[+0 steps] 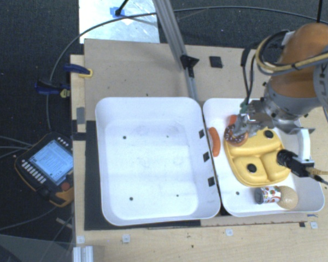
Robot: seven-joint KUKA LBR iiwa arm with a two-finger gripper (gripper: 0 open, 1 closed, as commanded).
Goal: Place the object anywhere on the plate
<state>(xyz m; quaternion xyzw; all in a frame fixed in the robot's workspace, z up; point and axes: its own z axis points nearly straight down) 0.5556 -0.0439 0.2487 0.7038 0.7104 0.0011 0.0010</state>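
Two white bins on the bench, a left bin (147, 157) and a right bin (311, 201). In the right one: one yellow plate (257, 157), one brown doughnut (236, 135), one orange carrot (214, 141), one small can (268, 195), and one tan egg (287, 197). One arm (303, 64), one gripper (241, 125).

Tan tabletop (136, 70) with two shallow white bins sitting side by side on it, left bin (147, 157) and right bin (218, 113), touching along the middle. A small black square (216, 62) lies on the bare board up top, and blue-and-yellow clamps (71, 78) grip its left edge
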